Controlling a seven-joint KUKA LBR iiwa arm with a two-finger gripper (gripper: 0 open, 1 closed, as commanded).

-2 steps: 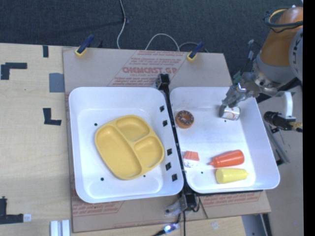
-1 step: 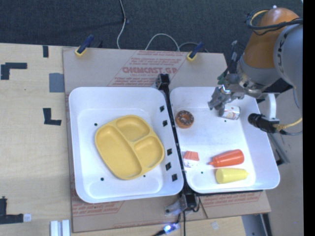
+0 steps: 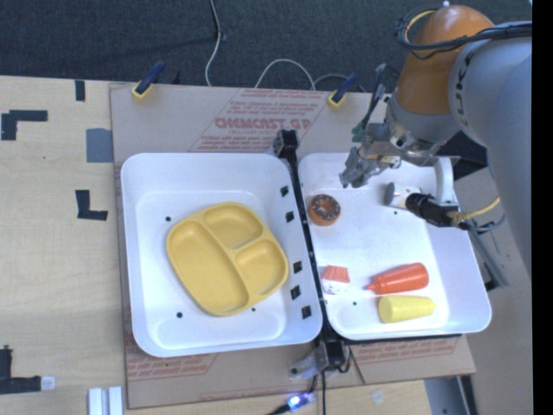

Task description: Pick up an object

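Yellow divided tray [image 3: 228,258] seen in left white bin [image 3: 138,232] | beside it, right bin [image 3: 458,318]: brown ringed doughnut [image 3: 324,208], orange carrot [image 3: 400,277], yellow block [image 3: 406,308], red-and-white scrap [image 3: 334,274]

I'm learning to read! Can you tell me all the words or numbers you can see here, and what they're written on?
"CHEMCAST GP": red letters printed more than once on the brown cardboard sheet under the two white bins; the clearest copy sits by the black divider clip.
The smaller red lines under that name: too small and blurred to read.
The copies along the cardboard's near edge: too blurred to read.
Nothing readable on the yellow divided plate, the donut or the other toys.
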